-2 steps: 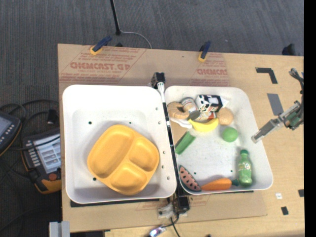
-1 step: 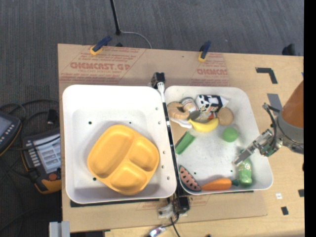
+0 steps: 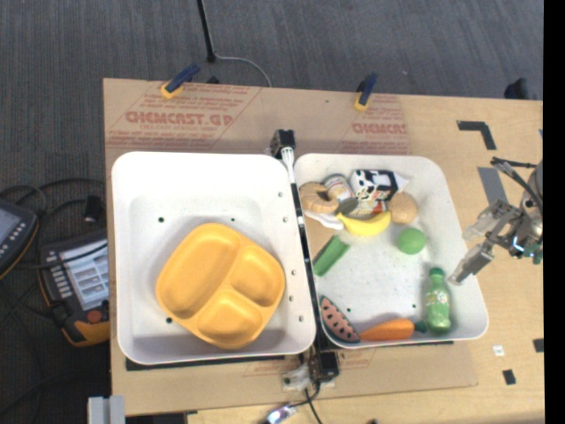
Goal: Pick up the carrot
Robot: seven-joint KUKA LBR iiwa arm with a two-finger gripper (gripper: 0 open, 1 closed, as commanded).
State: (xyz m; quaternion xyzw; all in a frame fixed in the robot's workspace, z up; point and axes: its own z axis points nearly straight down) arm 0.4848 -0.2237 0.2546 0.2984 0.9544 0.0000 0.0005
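From the one camera above the counter (image 3: 494, 360), my pincer (image 3: 472, 263) hangs at the right rim of the right bin (image 3: 459, 237), outside the pile of things and gripping nothing. Whether its tips are parted or together I cannot tell; at this slant they read as a single pale prong pointing down and to the left.

The carrot (image 3: 387, 330) lies below my pincer and to its left, flat against the bin's near wall. Its long axis runs left to right. A green bottle (image 3: 437, 300) stands just beside its right end, nearer to me, and a melon slice (image 3: 338, 320) sits at its left end. To my left are a green ball (image 3: 410, 240), a banana (image 3: 366, 225) and a green stick (image 3: 331, 256), all well apart from the carrot.

I judge the carrot to be a light, stiff toy, likely smooth plastic, so it could slip or roll if pinched off centre. The best hold looks to be across its thick middle, with the tips closing over the short width. The wall hugging its near side leaves little room for one tip there, and the bottle crowds the right end, so I would favour the middle or slightly left of it.

My arm comes in from the right, with the wrist over the counter beyond the bin and the tool canted inward toward the bin.

The left bin (image 3: 132, 237) holds a yellow tray (image 3: 221, 283), far to my left.
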